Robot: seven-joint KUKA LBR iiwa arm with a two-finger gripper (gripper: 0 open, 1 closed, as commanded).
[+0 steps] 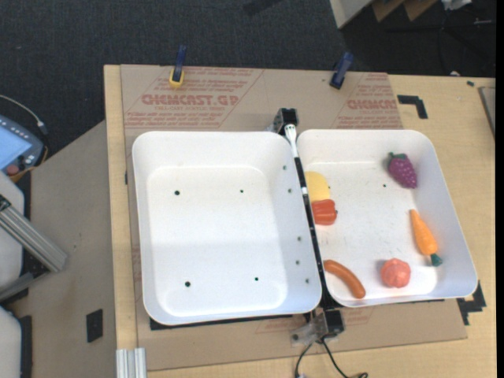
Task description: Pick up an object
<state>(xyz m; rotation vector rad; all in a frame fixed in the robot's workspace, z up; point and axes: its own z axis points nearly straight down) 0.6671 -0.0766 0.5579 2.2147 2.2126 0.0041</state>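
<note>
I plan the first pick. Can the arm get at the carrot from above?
Probably yes. The carrot lies flat in the right bin, apart from the grapes and tomato, with nothing over it.

The scene is brightly and fairly evenly lit from above; the 2 white bins come close to overexposure, the left bin (213,227) showing a brighter band across its far half and a slightly greyer near half; the right bin (441,211) reads almost flat white, with faint speckling on its floor; shadows are soft and short, a thin dark line under the bins' near rims and small smudges beside the toys; the dark floor (118,22) beyond the bench stays dim and grainy; focus is moderate, the printed lettering on the board (189,101) legible but soft; the top right corner is blurred and washed out.
</note>
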